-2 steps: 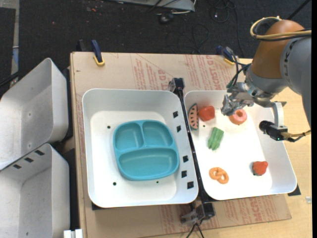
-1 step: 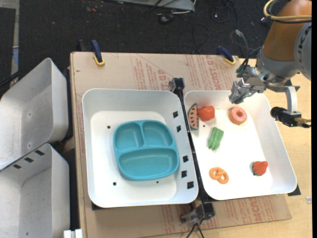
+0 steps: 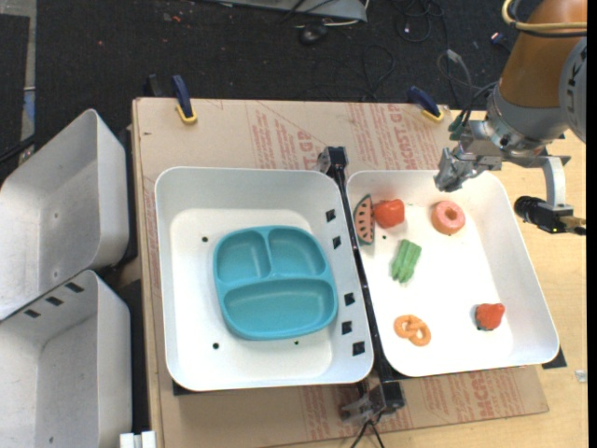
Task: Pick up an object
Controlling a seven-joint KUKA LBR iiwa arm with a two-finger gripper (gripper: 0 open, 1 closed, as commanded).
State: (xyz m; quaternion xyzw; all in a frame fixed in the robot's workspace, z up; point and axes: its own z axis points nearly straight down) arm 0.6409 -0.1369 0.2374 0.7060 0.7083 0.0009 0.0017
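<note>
Dark floor strewn with cables is showing behind a brown cardboard-covered bench [image 3: 280, 124], where two shallow white plastic bins are sitting side by side. I'm hanging my gripper [image 3: 454, 175] over the far rim of the right bin [image 3: 527, 278], just above a pink ring-shaped toy doughnut [image 3: 449, 217]; whether it is holding anything, I cannot tell, it is too small and dark. Open white floor is lying between the toys: a green ridged toy vegetable [image 3: 406, 260] mid-bin, a golden toy pretzel [image 3: 412, 329] near the front, a red toy strawberry [image 3: 490, 316] to the right. A red toy tomato [image 3: 389, 213] is sitting just beside a watermelon slice [image 3: 363, 220] against the dividing wall. A smooth teal three-compartment plate [image 3: 275, 281] is lying in the left bin [image 3: 177, 278].
</note>
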